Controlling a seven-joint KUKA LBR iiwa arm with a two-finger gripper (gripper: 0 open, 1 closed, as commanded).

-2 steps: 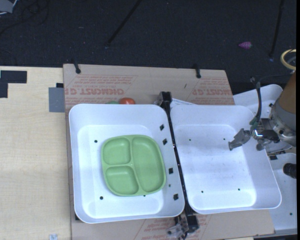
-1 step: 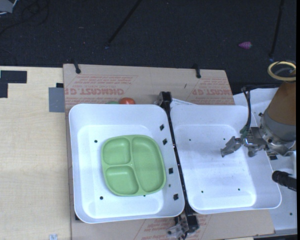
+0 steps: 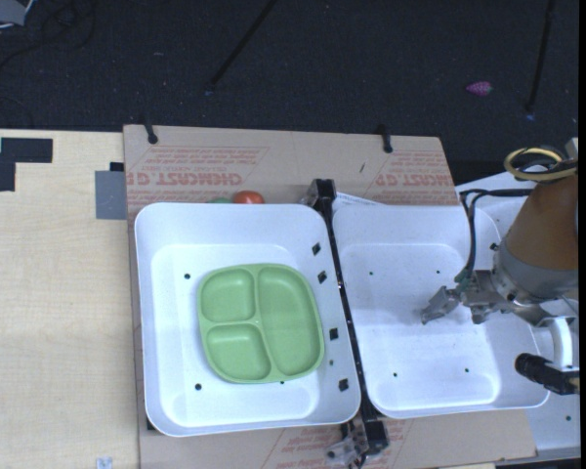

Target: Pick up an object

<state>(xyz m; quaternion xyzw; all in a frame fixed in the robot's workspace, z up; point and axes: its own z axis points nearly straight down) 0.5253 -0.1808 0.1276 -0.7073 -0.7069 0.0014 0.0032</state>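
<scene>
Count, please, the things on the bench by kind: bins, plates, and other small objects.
White bins: 2, left and right
Green divided plate: 1, in the left bin
Small red-orange object: 1, behind the left bin's far rim, partly hidden
Total: 4

The light wooden bench point(image 3: 49, 301) fills the left and middle of the frame. A flat brown cardboard sheet point(image 3: 273, 169) with red letters lies on it. Two shallow white plastic bins sit side by side on the cardboard, the left bin point(image 3: 166, 237) touching the right bin point(image 3: 400, 228). Black and grey square patches point(image 3: 20, 159) mark the bench at the upper left.
</scene>
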